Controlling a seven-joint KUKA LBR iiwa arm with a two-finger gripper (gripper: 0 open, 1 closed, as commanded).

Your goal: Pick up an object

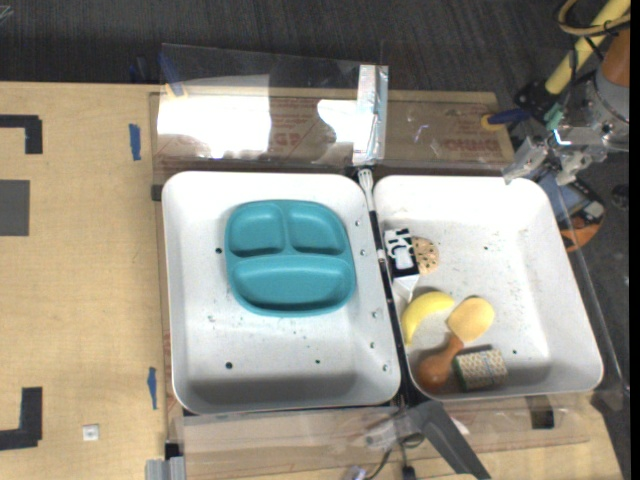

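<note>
My gripper (545, 153) sits at the upper right of the view, just past the far right corner of the right bin (530, 268), over the bench edge rather than over the bin's floor. It is small and cluttered with cables there, and I cannot tell how it is set, nor do I see anything in it.

The two white bins lie side by side, their inner walls touching along the middle. The left bin (200, 348) holds one thing: a teal divided plate (290, 256), flat on the floor, set toward the far half of the bin, with two small compartments at the back and one long one at the front. The rest of that floor is bare white with a few dark specks.

The right bin's contents crowd its near left part. A black-and-white printed packet (401, 252) leans against the dividing wall, with a speckled cookie-like disc (427, 255) just beside it. Nearer the front lies a yellow lemon-shaped piece (425, 313), touching a tan wooden spoon (455, 336) whose bowl points toward the bin's middle and whose brown handle end runs toward the near wall. A small grey-speckled block (481, 367) rests against that handle end. All of these are well apart from my gripper.
</note>
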